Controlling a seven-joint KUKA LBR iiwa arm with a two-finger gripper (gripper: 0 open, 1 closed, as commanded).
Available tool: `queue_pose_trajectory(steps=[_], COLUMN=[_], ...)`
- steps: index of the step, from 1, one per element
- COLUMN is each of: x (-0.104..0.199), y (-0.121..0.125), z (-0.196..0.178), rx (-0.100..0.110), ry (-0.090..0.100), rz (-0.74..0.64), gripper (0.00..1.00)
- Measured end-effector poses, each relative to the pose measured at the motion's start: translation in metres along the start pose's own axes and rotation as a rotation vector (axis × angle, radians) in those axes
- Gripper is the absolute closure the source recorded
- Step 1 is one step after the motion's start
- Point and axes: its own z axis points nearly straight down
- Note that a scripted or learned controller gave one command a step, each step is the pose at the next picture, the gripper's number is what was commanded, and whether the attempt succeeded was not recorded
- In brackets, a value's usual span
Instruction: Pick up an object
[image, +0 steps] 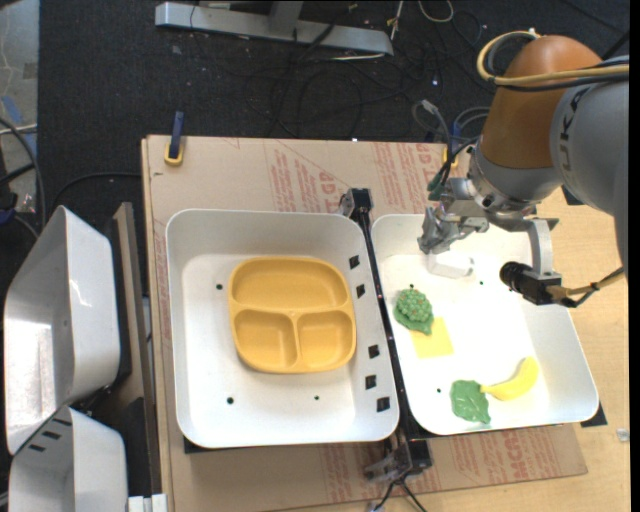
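A: Tool (441, 236) hangs over the right bin's (560, 345) far-left corner; whether it's gripping anything, I cannot tell.

B: Risk?

A: Closing on bare floor, since the items lie nearer.

B: Count?

A: Two green pieces (413, 308) (468, 400), one banana (514, 381), one yellow slice (432, 340); one yellow tray (293, 313) left.

You see the bench under bright, even overhead light. The two white bins (200, 330) run close to overexposed, with detail on their floors washed out, while the dark floor (90, 90) beyond the bench falls nearly to black. Shadows are soft and short; a faint one lies under the yellow tray (293, 312). A mild sheen marks the arm's orange band (530, 100). Focus is fair throughout, with slight softness and grain everywhere.
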Motion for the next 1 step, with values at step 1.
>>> queue_pose_trajectory(steps=[1], x=[0.0572], y=[-0.0098], z=[-0.0095], rx=[0.001], ry=[0.0], rz=[0.0], gripper=[1.0])
